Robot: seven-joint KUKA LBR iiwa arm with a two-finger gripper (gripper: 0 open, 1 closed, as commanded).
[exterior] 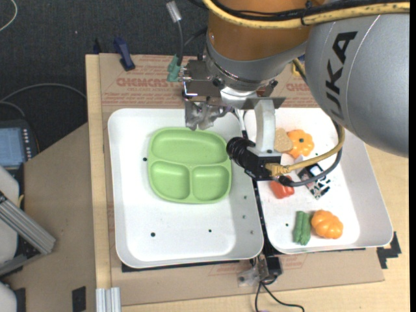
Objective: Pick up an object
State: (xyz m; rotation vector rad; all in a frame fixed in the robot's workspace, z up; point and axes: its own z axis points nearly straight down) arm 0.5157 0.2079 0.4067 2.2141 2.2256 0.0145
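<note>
Gripper low at green tray's far rim; finger state unclear. Nothing visibly held, pick not yet done.

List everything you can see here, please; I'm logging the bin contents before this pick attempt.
white bins: 2, white, side by side on the bench
divided plate: 1, green, left bin
pumpkin toys: 2, orange, right bin, one far, one near
green vegetable toy: 1, green, right bin, beside near pumpkin
red piece: 1, red, right bin, centre
arm: 1, grey with orange band, from right
tool: 1, metal, above plate's far edge
</note>
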